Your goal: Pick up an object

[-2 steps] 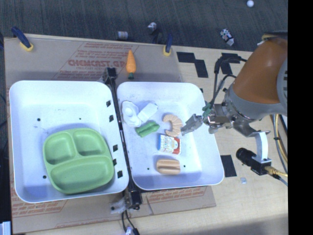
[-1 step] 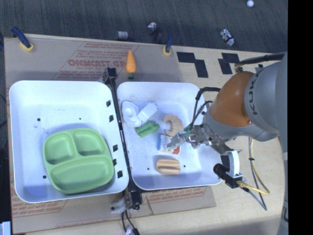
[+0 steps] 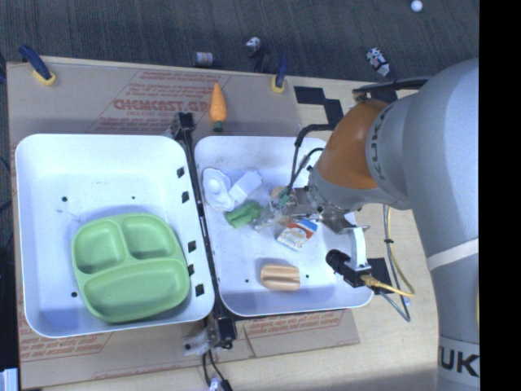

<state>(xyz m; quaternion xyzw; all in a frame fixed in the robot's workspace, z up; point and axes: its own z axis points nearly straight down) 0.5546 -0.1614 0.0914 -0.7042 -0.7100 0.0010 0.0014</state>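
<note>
The end effector (image 3: 286, 204) was down among the clutter in the right bin (image 3: 244, 296), grip state impossible to tell, beside a packet (image 3: 296, 234); next, close and lift.

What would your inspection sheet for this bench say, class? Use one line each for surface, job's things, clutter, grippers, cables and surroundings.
Surface: cardboard-covered bench bearing left bin and right bin.
Job's things: right bin holds hot dog toy, green item, white items, snack packet.
Clutter: green divided plate in left bin; carrot toy on cardboard.
Grippers: gripper low over right bin.
Cables: yellow wires by the bin's corner.
Surroundings: dark carpet with scattered small objects.
</note>
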